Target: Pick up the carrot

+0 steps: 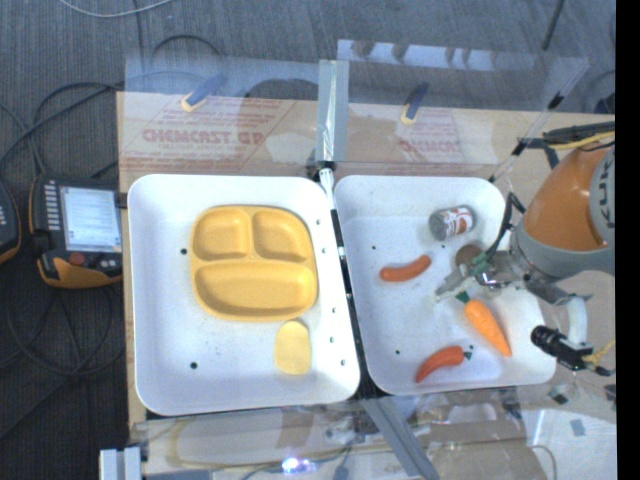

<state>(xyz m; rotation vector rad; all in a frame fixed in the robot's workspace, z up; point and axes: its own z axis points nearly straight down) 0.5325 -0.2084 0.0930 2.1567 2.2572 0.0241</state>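
Carrot (pixel 487 326) is on the floor of the right bin (pixel 400 196), toward its 4 o'clock corner. It lies flat, long axis roughly 11-to-5 o'clock, thick end up at 11 and the taper pointing at the bin's near right corner. The gripper (pixel 462 286) hangs just beside that thick end. From the tool, the carrot lies at about 5 o'clock, close in, but I can't say whether they touch. I can't tell from this angle if the gripper is open or closed, since the metal parts blur together under the wrist. What I can say is the carrot rests on the bin and isn't lifted. The move turns on that offset: in my judgement the tool sits off the end of the carrot rather than over its middle, so I'd shift toward 5 o'clock and close across the short axis, i.e. along the 2-to-8 line. Neighbours: the red chili pepper (pixel 443 361) is at 7 o'clock from the carrot, near but apart; the sausage (pixel 405 268) sits at 9 o'clock from the tool with clear space between; the can (pixel 452 222) is up at 12. The bin's right wall is near the carrot's tip, so my guess is there's little room on that side.
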